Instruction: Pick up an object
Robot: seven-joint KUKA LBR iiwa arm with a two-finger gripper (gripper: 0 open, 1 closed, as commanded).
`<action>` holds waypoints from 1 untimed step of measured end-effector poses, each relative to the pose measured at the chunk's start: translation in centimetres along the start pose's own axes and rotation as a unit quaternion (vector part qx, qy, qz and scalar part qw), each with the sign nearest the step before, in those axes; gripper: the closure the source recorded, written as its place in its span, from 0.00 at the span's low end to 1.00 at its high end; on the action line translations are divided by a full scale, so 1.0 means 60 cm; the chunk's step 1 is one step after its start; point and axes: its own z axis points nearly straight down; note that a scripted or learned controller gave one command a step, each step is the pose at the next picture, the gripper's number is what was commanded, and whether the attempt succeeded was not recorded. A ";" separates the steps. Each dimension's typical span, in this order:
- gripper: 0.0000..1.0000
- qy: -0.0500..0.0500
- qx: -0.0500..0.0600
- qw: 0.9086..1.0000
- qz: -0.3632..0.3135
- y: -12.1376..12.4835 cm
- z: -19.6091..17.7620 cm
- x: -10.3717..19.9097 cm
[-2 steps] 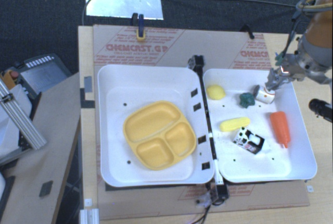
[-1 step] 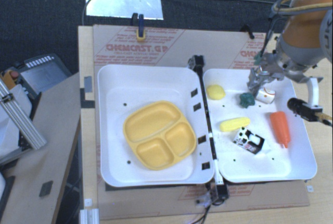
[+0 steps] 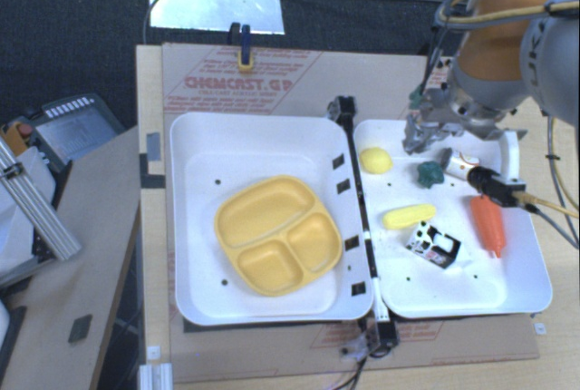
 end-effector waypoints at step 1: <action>1.00 0.000 -0.001 1.000 -0.001 0.024 -0.013 0.082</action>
